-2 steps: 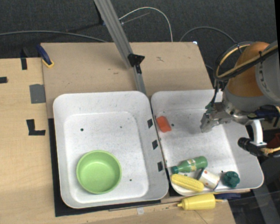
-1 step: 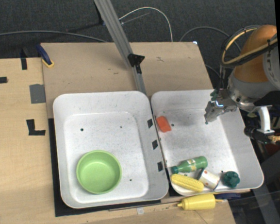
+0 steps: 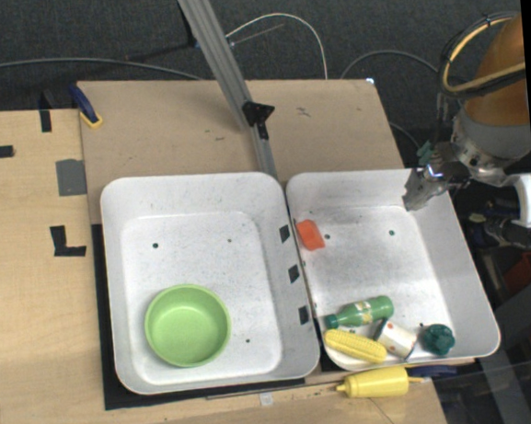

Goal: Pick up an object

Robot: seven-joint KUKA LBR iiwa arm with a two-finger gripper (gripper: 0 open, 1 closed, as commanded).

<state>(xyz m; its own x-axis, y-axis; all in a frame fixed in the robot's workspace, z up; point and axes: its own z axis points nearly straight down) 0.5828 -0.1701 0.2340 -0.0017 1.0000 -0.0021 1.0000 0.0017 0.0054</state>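
Objects sit in the right bin [image 3: 455,264]: an orange block [image 3: 310,235] near its left wall, and along the near edge a green bottle [image 3: 359,314], a corn cob [image 3: 354,345], a small white piece [image 3: 398,338] and a dark green lump [image 3: 435,337]. The tool [image 3: 418,190] hovers over the bin's far right corner, well apart from them, its spread impossible to tell. A green bowl [image 3: 188,325] rests in the left bin [image 3: 190,195], and a yellow bottle [image 3: 377,383] lies on the tabletop [image 3: 165,123] just beside the right bin.

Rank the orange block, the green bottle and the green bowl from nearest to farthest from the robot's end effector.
From the end effector at the right bin's upper right corner:
1. Orange block, upper left of the right bin.
2. Green bottle, lower part of the right bin.
3. Green bowl, left bin's lower left.
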